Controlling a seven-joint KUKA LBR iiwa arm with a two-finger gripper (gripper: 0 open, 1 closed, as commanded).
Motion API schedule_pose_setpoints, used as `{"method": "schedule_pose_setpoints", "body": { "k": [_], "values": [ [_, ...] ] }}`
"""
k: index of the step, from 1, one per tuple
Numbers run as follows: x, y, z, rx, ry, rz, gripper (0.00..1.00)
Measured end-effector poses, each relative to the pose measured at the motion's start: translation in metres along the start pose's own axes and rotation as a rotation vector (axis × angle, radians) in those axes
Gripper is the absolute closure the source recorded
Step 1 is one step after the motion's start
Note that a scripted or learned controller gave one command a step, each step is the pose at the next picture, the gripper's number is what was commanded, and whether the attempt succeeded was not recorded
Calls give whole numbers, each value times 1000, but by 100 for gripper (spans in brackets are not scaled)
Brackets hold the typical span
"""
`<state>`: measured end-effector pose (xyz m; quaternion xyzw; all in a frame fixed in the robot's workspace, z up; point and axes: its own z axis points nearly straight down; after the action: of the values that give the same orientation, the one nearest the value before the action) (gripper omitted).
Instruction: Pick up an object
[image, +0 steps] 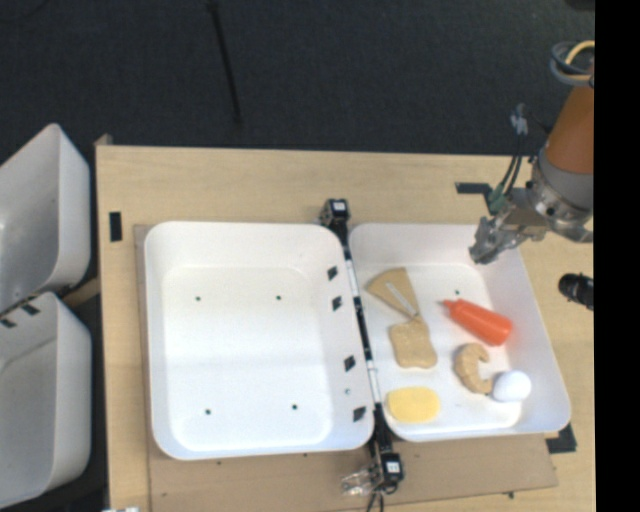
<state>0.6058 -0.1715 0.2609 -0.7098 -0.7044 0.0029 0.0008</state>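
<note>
My gripper (487, 243) hung over right bin's (535, 330) far right corner, nothing seen between its tips; whether apart or together, couldn't tell. Carrot (481, 320) lay nearest, just below. Wedge (393, 290), biscuit (411, 345), croissant (472, 367), ball (512, 386), yellow piece (413, 404) clustered beyond, all within reach.

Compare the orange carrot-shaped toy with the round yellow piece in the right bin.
The orange carrot-shaped toy is long and tapered; the round yellow piece is a flat oval. The carrot lies slantwise near the bin's right side, its pale tip toward the upper left; the yellow piece sits at the front edge by the divider. The carrot is nearer the gripper. Both rest loose in the right white bin, untouched.
</note>
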Motion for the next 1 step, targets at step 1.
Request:
{"method": "schedule_pose_setpoints", "body": {
  "k": [1],
  "values": [
    [-40,-104,48,3,2,0,100]
  ]
}}
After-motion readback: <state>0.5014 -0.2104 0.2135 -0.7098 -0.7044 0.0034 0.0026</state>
